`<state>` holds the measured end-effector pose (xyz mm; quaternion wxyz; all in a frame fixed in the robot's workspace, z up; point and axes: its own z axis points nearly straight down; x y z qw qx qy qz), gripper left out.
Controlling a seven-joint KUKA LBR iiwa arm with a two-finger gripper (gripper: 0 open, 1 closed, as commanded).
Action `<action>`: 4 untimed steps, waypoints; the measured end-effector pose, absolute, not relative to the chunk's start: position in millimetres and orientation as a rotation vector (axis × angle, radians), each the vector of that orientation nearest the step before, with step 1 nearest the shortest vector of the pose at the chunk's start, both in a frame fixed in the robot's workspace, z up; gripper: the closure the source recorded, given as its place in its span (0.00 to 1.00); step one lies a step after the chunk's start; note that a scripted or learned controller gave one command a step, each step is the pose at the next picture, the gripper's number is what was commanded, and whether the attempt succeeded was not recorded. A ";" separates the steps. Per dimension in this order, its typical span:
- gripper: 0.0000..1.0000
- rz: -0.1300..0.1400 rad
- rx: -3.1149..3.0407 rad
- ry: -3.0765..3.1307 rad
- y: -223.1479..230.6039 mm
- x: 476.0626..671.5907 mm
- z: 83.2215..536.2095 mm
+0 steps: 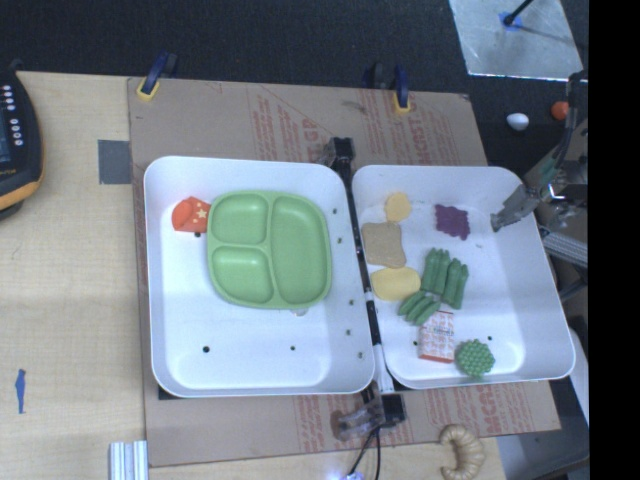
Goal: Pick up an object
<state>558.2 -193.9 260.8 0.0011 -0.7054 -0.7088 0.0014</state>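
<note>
The right bin (520,298) holds several small items: a round yellow piece (398,206), a tan slab (383,244), a yellow oval (395,283), a purple cluster (452,221), green bean pods (440,283), a red-and-white packet (437,336) and a green bumpy ball (474,357). My gripper (505,216) hangs at the bin's right rim, to the right of the purple cluster, and I see nothing held in it. The arm comes in from the right edge.
The left bin (180,348) carries a green divided plate (270,248) and a small red item (190,214) by its left wall. A tan curled thing (462,450) lies on the cardboard below the bins. A black-and-orange device (15,143) sits at far left.
</note>
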 end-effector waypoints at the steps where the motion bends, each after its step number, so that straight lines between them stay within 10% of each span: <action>1: 0.00 0.008 -2.204 -2.229 -188.2 612.1 84.1; 2: 0.00 -0.002 -2.215 -2.230 -174.7 655.1 92.9; 3: 0.00 0.010 -2.216 -2.217 -202.9 577.7 91.7; 4: 0.00 -0.004 -2.214 -2.232 -174.8 644.6 96.0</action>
